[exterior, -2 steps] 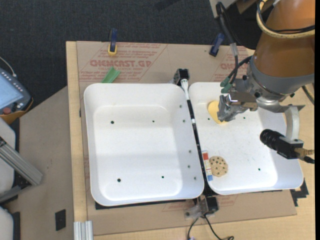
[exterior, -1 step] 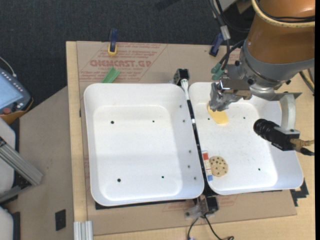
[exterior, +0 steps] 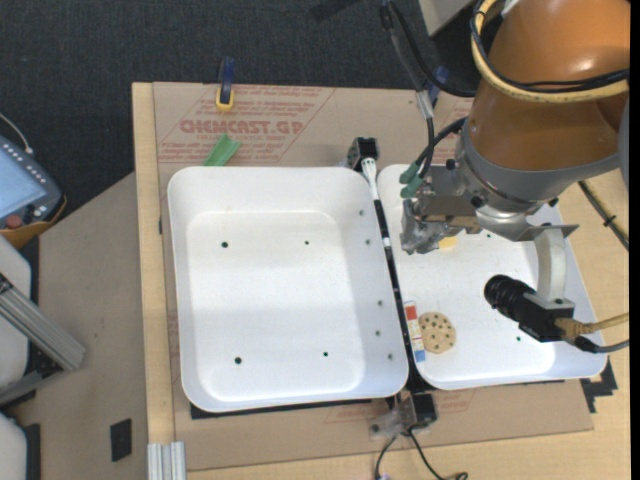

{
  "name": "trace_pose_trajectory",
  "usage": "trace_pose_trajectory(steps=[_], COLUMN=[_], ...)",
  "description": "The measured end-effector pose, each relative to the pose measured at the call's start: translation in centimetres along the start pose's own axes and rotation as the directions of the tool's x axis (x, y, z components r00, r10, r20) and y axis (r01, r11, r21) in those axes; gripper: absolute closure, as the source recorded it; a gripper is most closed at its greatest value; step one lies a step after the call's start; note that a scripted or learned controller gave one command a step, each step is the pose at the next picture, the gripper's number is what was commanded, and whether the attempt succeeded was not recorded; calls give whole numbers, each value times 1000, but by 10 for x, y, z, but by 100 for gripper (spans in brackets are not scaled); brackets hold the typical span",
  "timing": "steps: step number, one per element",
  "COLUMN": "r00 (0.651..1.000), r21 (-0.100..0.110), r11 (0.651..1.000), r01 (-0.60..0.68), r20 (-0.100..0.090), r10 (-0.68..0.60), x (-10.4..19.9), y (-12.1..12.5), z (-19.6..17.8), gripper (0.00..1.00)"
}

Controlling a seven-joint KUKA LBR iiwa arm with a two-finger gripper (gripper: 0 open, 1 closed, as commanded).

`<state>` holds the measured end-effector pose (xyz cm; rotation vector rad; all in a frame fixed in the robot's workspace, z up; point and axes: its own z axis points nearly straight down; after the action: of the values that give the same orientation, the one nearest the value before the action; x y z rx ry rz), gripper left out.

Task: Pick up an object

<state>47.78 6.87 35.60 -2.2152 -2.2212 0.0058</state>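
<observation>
Big glossy orange band (exterior: 555,28) up top, a rounded dome shape catching a pale highlight, rimmed at its edge by a thin cream ring and black cable. Below it the arm (exterior: 520,168) turns smooth grey, a thick cylindrical segment. Black cables loop down its left side, with a green connector and a touch of blue. At the bottom sits a metallic grey gripper (exterior: 425,238), boxy and dull silver.
</observation>
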Motion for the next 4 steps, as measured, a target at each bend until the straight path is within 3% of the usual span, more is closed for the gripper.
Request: trace_pose_trajectory(steps=[1,2,3,4], r00=[1000,1000,1000,1000], r21=[-18,11,9,0], r11=[1000,1000,1000,1000], r01=[4,-3,1,-12], r20=[-4,5,3,4], r10=[-4,3,-1,12], x=[52,69,122,47], y=[2,0,-1,14], z=[-94,88,215,219], gripper=[100,100,100,100])
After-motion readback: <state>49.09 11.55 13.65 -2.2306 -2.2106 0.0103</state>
